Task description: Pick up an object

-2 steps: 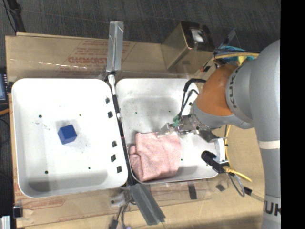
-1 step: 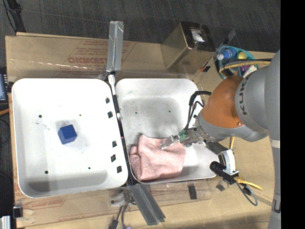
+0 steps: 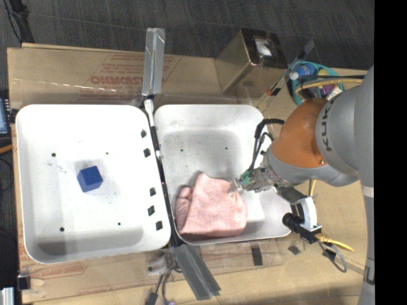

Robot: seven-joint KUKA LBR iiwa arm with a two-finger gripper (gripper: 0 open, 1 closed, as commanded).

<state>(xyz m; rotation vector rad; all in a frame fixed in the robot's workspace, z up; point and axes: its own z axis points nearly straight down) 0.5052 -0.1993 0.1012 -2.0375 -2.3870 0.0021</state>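
The bench [image 3: 63, 62], faced with brown cardboard, carries the two white bins. The left bin [image 3: 38, 170] lies well away from the gripper, across the divider; the right bin [image 3: 210, 122] is the one the gripper reaches into. The grey arm [image 3: 346, 135], with its orange band [image 3: 299, 138], comes in from the right and covers the right bin's right rim and part of its floor.

The pink cloth [image 3: 213, 205] is a crumpled, roughly square heap in the near half of the right bin, just left of the gripper and slightly nearer the camera. Its longer side runs left to right, from a rolled fold near the divider to a raised corner that points up toward the gripper.

The gripper [image 3: 245, 184] sits at that raised corner, touching or almost touching the cloth's upper right edge. The fingertips are small, dark and blurred against the cloth, so whether they are spread, closed, or pinching fabric cannot be told.

A brown box [image 3: 245, 62] stands beyond the gripper, past the right bin's far rim. A small blue cube [image 3: 90, 178] rests on the left bin's floor, far left of the gripper.
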